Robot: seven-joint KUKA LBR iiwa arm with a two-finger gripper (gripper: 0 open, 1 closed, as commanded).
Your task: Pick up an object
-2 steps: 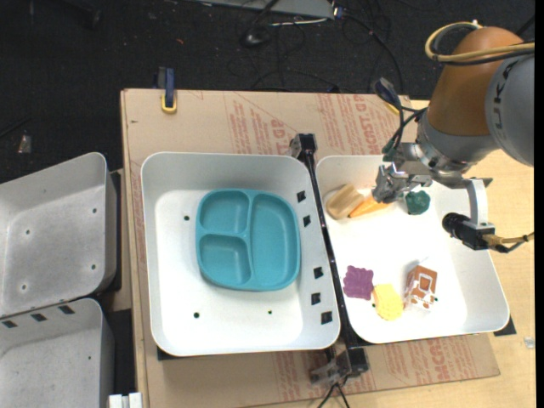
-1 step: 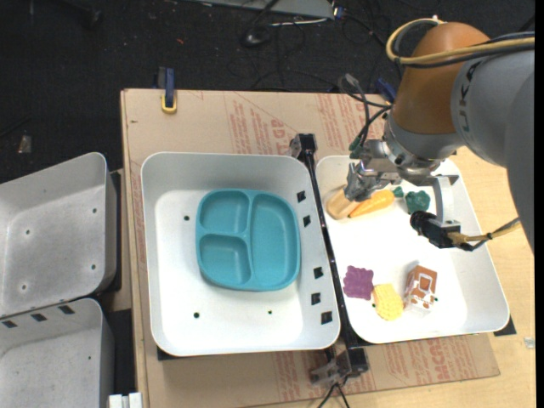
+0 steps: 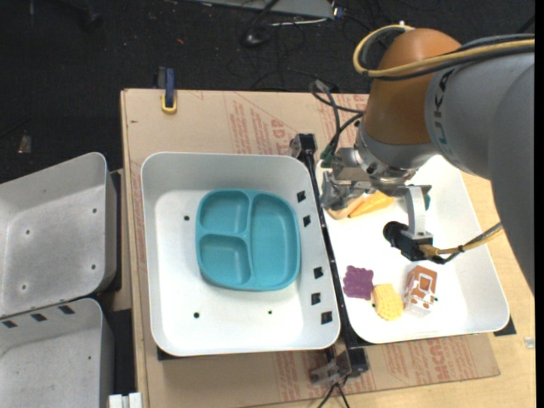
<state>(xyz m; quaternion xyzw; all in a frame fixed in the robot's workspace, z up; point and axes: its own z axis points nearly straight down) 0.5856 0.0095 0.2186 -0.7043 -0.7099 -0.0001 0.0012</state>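
Arm (image 3: 476, 100): is reaching in over the far right corner of the bench (image 3: 221, 117), its orange band hanging above the far edge of the right bin (image 3: 476, 228).
Gripper (image 3: 342, 192): is hanging low in the far left corner of the right bin, close to the wall that is facing the left bin (image 3: 170, 228).
Gripper state: is not showing from this angle, so whether it is wide, narrow or closed on anything cannot be told.
Nearest candidate: an orange carrot-like piece (image 3: 372, 204) is lying just beside the gripper, on the side towards the bin's middle; whether the two are touching cannot be told.
Other candidates: a purple piece (image 3: 359, 282), a yellow corn-like piece (image 3: 387, 302) and an orange-and-white block (image 3: 421, 287) are lying together near the right bin's near edge, well apart from the gripper.
Left bin contents: a teal divided plate (image 3: 248, 240) is lying at the middle.
Step in hand (judged): the gripper is probably lining up on the orange piece; nothing is being lifted yet.
Risk, wall: working this near the corner, the gripper is risking a catch on the bin wall instead of the piece.
Risk, slip: the orange piece is looking smooth and tapered, so an off-centre squeeze is likely to push it sideways along the bin floor.
Risk, empty lift: rising from beside the piece rather than around it is likely to bring up nothing.
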